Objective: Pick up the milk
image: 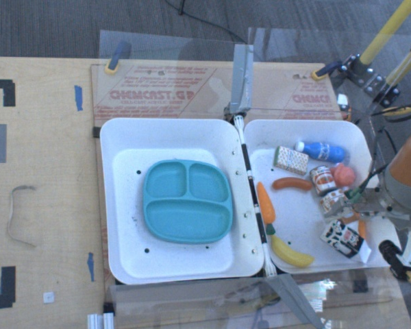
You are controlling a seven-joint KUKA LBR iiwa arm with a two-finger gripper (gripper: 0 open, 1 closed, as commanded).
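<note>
Plastic, wood and printed carton.
Smooth white plastic bins (116, 184); matt teal plastic plate (187, 201), three compartments; pale wood-grain counter (41, 204), matt; glossy yellow plastic banana (291, 253); smooth orange carrot (265, 203); printed black-and-white milk (343, 237) carton; glossy blue bottle (322, 151).

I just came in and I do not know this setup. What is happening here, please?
A robot arm reaches in from the right, and its gripper is over the right bin, among toy foods. The milk carton, black and white, lies near the bin's front right corner, apparently not yet lifted. The left bin holds a teal divided plate.
</note>
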